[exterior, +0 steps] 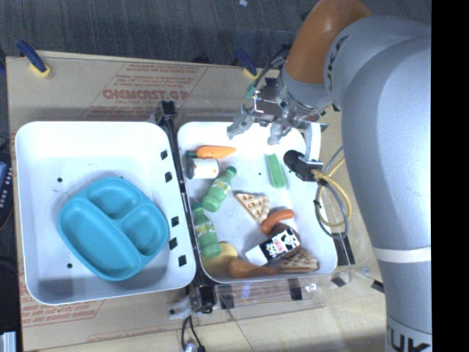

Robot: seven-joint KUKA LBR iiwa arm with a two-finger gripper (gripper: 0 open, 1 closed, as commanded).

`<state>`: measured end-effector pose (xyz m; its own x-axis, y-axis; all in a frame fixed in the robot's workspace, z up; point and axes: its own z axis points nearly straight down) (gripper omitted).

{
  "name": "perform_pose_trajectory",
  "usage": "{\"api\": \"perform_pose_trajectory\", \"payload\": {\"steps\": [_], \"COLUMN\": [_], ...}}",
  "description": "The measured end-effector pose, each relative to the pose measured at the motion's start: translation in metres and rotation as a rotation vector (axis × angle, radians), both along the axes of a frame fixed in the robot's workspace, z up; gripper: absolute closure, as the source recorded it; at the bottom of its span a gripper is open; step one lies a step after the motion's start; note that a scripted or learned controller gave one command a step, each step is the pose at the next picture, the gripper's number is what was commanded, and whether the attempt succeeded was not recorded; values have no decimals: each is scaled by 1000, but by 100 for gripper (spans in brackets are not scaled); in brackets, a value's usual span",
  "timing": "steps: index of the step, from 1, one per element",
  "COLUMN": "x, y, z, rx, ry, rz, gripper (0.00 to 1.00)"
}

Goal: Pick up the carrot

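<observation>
A blue divided plate (112,226) lies in the left bin (29,196).

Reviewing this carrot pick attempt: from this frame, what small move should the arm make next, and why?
Probably shift the gripper toward the view's left and lower it over the carrot. Its fingers look spread, with nothing between them, above the right bin's far end, while the carrot lies on the bin floor beside the dividing wall.

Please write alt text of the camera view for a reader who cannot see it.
The gripper, open and holding nothing, hangs over the right bin's far edge, just right of the carrot among toy foods. The left bin holds a blue divided plate.
</observation>
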<state>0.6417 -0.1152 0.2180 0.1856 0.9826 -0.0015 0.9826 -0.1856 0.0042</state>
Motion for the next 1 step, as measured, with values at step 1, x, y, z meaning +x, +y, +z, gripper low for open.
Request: {"api": "perform_pose_trajectory", "payload": {"steps": [1], "x": [13], "y": [-4], "z": [-85], "rx": [3], "ry": [18], "rz": [8], "gripper": [0]}}
